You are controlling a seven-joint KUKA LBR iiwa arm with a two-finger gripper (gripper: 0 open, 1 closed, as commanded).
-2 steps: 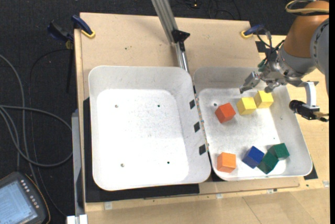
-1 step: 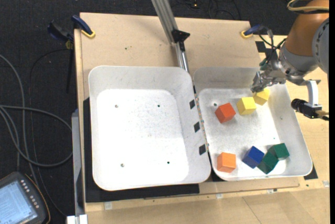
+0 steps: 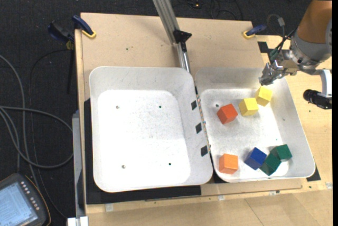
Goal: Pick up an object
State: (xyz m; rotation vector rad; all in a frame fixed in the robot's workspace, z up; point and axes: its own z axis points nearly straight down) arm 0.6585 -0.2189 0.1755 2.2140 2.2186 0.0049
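Jaws [image 3: 268, 76] — spread or pressed together, cannot tell — hover by the right bin's [image 3: 296, 114] far rim, above a yellow cube [image 3: 264, 95].

We see the arm [image 3: 315, 19] entering from the right edge of the camera view, its orange band uppermost and the grey wrist section below it angling down and to the left. At its end we note the gripper [image 3: 266, 76], a dark metallic assembly with cables running along the wrist, pointing downward and leftward. We cannot make out the set of the gripper's tip at this scale.
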